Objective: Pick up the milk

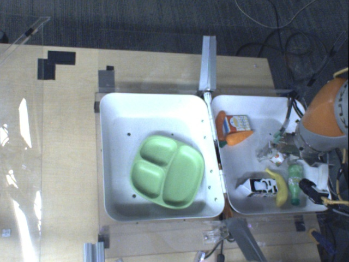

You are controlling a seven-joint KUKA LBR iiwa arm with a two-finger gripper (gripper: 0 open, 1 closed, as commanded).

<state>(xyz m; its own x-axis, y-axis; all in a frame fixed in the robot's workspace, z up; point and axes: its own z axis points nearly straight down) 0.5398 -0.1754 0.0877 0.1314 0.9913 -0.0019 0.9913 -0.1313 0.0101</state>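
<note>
The milk [263, 186] is a small black-and-white carton lying on its side near the front of the right bin [256, 109]. A yellow banana [279, 189] lies against its right end. My gripper [279, 146] reaches in from the right, under the grey arm with its orange band [329, 112]. It hangs over the middle right of that bin, above a small clear and white item with a red spot [276, 158]. The gripper is behind the milk and a little to its right, apart from it.
An orange carton [236, 124] and a carrot [238, 138] lie at the back left of the right bin. A green bottle [295, 182] lies right of the banana. The left bin [117, 113] holds a green divided plate [168, 171].
</note>
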